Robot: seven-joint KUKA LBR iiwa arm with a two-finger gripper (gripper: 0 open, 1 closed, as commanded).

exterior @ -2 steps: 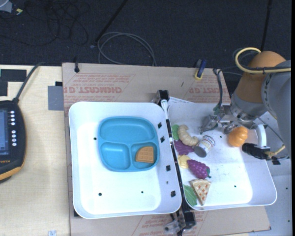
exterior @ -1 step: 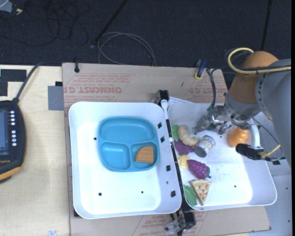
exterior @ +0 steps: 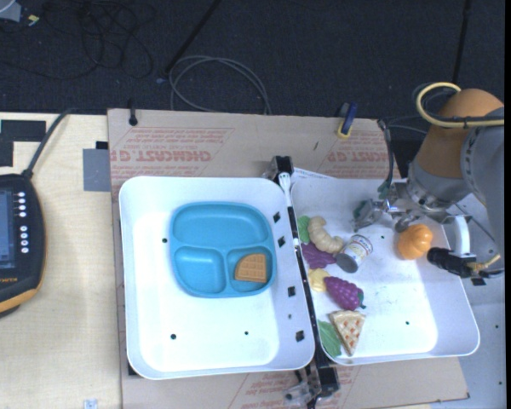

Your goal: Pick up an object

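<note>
While the grey arm (exterior: 460, 156) reaches in from the right over the right bin (exterior: 443, 335), the gripper (exterior: 390, 214) is seen low above the bin's upper part, its metal fingers (exterior: 368, 212) spread apart and pointing left; nothing is seen between them. An orange ball (exterior: 414, 241) lies just beside the gripper, to its lower right, and no contact between the two can be made out. A small grey can (exterior: 355, 252) is found near the fingers, below and to their left, lying on its side with its long axis slanted from upper right to lower left, the dark end facing lower left. A pale, knobbly yellow piece (exterior: 324, 235) is set against the can's left side, its long axis running from upper left to lower right. A bunch of purple grapes (exterior: 344, 293) lies further down, elongated toward the lower right, and a waffle-patterned wedge (exterior: 347, 330) rests near the bin's lower left corner, its tip pointing down. In the left bin (exterior: 153, 331) a blue divided plate (exterior: 213, 250) is placed, with a brown waffle piece (exterior: 252, 268) in its lower right compartment.
</note>
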